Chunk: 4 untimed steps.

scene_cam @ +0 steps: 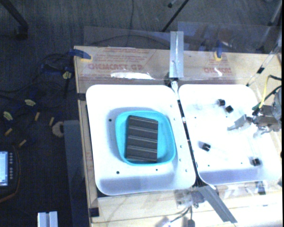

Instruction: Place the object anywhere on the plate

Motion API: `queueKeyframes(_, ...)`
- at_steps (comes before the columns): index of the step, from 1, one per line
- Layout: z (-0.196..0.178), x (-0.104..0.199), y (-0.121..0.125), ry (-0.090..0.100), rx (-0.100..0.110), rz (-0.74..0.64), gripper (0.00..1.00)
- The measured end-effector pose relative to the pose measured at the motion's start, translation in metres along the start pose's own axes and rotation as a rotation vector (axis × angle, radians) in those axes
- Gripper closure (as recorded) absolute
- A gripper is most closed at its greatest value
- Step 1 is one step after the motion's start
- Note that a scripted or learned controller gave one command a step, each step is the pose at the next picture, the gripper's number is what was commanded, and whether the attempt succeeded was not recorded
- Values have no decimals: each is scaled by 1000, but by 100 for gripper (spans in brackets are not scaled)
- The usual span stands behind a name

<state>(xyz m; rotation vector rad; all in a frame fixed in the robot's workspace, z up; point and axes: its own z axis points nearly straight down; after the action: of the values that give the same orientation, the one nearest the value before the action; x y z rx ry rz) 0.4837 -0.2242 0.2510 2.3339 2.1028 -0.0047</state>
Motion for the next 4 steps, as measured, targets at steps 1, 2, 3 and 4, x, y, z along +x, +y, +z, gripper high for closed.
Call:
queueKeyframes(1,-108,4,1,-2,-4,19,0)
queueKeyframes(2,37,11,-1,3,1,108,0)
queueKeyframes(3,-125,5,3,-2,-4,153,0)
queueKeyframes(4,-32,58,-4,2,1,177,0)
